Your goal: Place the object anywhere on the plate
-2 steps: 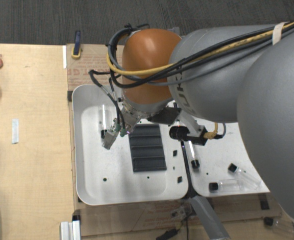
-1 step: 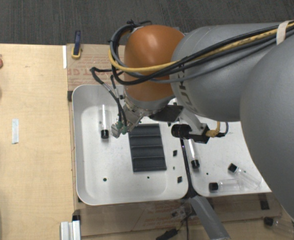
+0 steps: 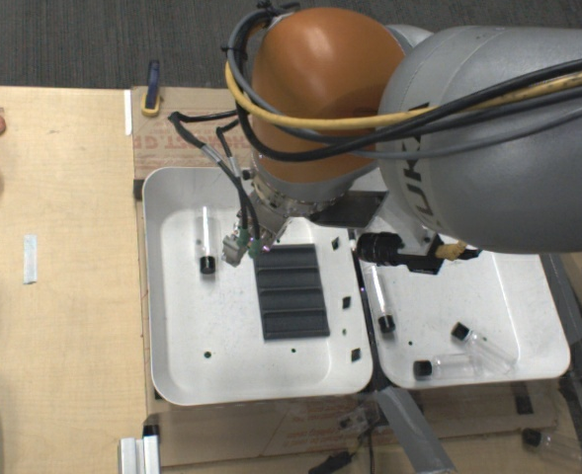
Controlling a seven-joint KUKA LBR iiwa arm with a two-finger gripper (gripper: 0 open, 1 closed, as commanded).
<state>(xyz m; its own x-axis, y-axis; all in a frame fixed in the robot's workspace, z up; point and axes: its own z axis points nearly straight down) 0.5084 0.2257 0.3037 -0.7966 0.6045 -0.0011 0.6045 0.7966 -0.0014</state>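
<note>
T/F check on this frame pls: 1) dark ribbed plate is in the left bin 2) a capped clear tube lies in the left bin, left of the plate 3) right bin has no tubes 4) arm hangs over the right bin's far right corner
1) True: the ribbed plate lies in the left bin.
2) True: a black-capped tube lies left of the plate, apart from it.
3) False: the right bin holds several tubes.
4) False: the arm hangs over the left bin's back edge, above the plate.

Black ribbed plate (image 3: 292,290) lies flat in left bin (image 3: 172,363).
</note>
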